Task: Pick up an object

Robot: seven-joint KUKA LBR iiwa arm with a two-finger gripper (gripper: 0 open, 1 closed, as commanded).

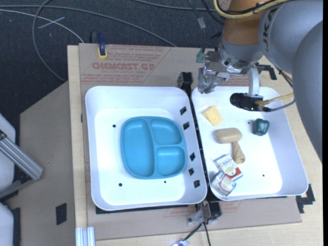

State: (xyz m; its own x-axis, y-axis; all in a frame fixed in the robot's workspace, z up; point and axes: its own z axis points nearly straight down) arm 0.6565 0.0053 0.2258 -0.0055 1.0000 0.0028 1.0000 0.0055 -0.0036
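Observation:
My gripper (207,84) hangs over the far left corner of the right bin (287,152), with nothing seen in it. A pale yellow wedge (212,116) lies just in front of it on the bin floor. Nearer the camera lies a tan wooden mallet-like piece (229,136) with its handle pointing toward the front. A small dark green object (260,126) sits to the right of the wedge. Two red and white packets (226,174) lie at the bin's front left corner.
The left bin (102,137) holds a blue divided plate (154,146) in its middle. A black-clipped ridge (190,137) separates the two bins. The grey arm (297,45) fills the upper right. Cardboard (128,63) lies behind the bins, and cables trail beyond it.

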